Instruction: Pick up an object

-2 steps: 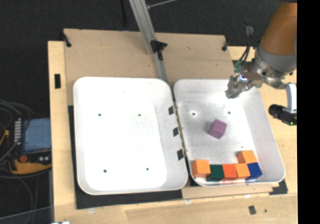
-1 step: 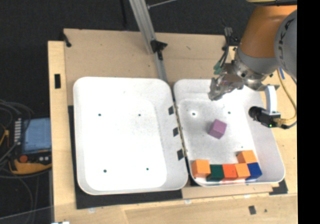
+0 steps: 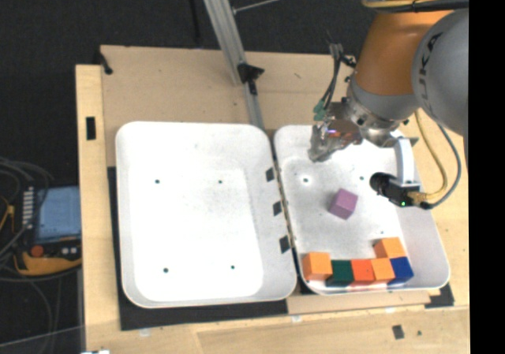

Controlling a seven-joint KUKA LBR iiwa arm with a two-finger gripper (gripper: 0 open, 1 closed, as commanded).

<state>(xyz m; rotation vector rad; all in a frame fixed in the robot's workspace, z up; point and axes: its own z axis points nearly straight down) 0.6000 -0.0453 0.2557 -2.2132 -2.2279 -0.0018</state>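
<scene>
We see the two-finger gripper [image 3: 322, 147] at the end of the grey arm with the orange band [image 3: 402, 45], hanging over the far left corner of the right shallow white bin [image 3: 422, 222]; nothing shows between its tips, and whether they are apart or together we cannot tell from this slanted view. The nearest thing to it is a small purple cube [image 3: 343, 204], lying alone on the bin floor about the middle, apart from the gripper and nearer to us than it. Going outward, along the near wall of the same bin we find a row of small blocks touching one another: an orange block [image 3: 316, 264] at the left, a dark green block [image 3: 341, 272] next, a red-orange block [image 3: 362, 270], another orange one beside it, and a blue block [image 3: 401, 268] at the right end, with a further orange block [image 3: 388, 247] just behind them. A black fitting with a small green light [image 3: 392, 188] hangs from the wrist over the right side of this bin. The left shallow white bin [image 3: 197, 210] lies just beside it on the pale wooden bench [image 3: 173, 84].
</scene>
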